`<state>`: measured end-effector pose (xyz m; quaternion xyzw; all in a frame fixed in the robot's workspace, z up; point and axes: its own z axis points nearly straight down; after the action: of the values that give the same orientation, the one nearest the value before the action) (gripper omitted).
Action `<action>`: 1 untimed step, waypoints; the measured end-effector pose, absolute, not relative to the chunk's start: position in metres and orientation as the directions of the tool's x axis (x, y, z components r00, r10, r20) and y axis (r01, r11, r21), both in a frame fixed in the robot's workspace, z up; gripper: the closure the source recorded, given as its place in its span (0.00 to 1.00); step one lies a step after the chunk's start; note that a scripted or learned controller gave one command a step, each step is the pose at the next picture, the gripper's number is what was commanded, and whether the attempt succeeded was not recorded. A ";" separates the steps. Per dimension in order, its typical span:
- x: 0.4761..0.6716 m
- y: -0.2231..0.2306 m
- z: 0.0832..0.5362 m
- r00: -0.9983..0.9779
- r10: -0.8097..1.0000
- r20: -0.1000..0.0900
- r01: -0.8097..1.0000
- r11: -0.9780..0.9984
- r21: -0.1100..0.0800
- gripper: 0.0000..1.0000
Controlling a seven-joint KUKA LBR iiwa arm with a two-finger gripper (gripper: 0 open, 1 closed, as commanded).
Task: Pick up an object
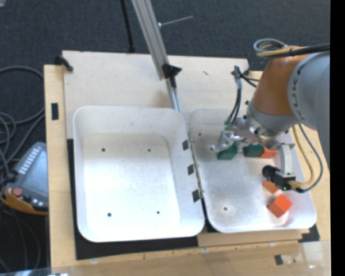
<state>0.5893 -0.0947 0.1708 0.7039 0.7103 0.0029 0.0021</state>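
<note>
I see a light wooden bench (121,79) with two white bins sitting on it side by side. The left bin (132,174) touches the right bin (218,211), and a black mat (138,245) peeks out under their front edges.

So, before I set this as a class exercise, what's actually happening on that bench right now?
A grey and orange robot arm reaches in from the right over the right bin. Its hand is low over the bin's far part, right by two green objects, though a grasp can't be confirmed. An orange block lies nearer the front right corner. The left bin sits beside it.
</note>
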 end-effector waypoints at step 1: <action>0.591 -0.033 0.212 -0.009 1.000 0.001 1.000 0.009 0.006 1.00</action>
<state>0.5906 -0.0331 0.2122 0.7040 0.7101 0.0024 0.0018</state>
